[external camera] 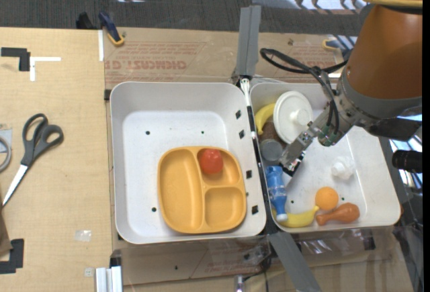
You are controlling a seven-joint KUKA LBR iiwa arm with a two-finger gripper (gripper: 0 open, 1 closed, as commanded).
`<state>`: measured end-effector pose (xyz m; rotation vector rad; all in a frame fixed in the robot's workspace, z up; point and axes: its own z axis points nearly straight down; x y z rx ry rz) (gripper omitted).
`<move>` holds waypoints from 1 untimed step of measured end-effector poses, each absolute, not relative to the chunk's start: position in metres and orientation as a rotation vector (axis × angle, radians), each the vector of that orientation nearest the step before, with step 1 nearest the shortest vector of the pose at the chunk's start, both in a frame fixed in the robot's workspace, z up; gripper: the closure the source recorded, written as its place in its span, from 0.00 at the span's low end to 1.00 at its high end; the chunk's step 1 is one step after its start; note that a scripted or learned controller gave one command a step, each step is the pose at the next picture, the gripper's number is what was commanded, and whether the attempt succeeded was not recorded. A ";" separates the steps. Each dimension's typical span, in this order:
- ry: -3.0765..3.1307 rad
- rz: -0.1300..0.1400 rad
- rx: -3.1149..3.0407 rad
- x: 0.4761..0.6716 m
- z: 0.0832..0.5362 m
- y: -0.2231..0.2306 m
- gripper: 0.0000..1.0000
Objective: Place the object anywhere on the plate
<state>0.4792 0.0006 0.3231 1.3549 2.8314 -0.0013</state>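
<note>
Two white bins sit side by side on the counter, and the work is split between them: the left bin (pixel 134 150) carries the yellow divided plate (pixel 181 197) toward its near right corner, while the right bin (pixel 376 203) serves as the supply of loose things. A red tomato-like ball (pixel 211 160) already rests in the plate's far right compartment, near the bin's shared wall, so it looks as though the placing is done or nearly so. The pincer (pixel 293 162) hangs over the right bin close to its left wall, slanting down from the arm, with nothing visibly between its tips; whether it is apart or together I cannot tell. Just below it lies a blue bottle (pixel 275 184) along that left wall, with a yellow banana (pixel 299 218) at the near edge, an orange ball (pixel 326 198) and a brown drumstick-like toy (pixel 339 214) beside it. A white round lid (pixel 293 116) sits toward the far left corner. Scissors (pixel 30 146) lie near the counter's left edge.
</note>
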 end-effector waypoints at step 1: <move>2.644 -0.003 1.698 0.478 0.290 -0.050 0.00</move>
